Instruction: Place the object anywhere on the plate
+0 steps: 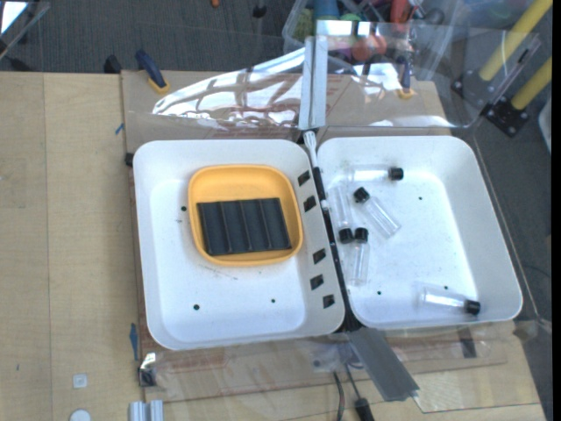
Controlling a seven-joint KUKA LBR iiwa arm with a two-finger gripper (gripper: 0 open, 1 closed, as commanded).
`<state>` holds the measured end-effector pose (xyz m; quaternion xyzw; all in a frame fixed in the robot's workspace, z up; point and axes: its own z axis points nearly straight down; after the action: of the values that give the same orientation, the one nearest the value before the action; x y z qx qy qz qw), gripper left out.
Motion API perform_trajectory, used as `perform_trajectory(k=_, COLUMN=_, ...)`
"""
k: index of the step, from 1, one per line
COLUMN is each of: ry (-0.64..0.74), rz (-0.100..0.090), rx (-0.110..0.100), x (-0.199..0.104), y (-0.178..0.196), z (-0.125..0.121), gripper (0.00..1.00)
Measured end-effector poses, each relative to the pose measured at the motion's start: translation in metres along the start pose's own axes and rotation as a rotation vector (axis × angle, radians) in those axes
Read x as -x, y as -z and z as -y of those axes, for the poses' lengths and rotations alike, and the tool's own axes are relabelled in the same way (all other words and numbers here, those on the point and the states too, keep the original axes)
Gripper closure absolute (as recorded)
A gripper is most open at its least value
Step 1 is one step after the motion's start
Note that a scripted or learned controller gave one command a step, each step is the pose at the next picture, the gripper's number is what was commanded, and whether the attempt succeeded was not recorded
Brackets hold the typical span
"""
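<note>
A yellow plate sits in the left white bin. On the plate lies a dark ribbed rectangular block. In the right white bin lie several clear vials with black caps: one near the top, one in the middle, two by the left wall, and one at the lower right.
A clear divider panel stands upright behind the seam between the bins. A clear tub of coloured toys is at the back right. Small black tabs line the inner wall between the bins.
</note>
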<state>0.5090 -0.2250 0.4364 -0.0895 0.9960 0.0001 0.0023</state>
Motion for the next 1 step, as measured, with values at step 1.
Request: perform_trajectory(k=1, ry=0.095, rz=0.005, rx=-0.002, x=0.0711, y=-0.0004, z=0.0109, gripper=1.00)
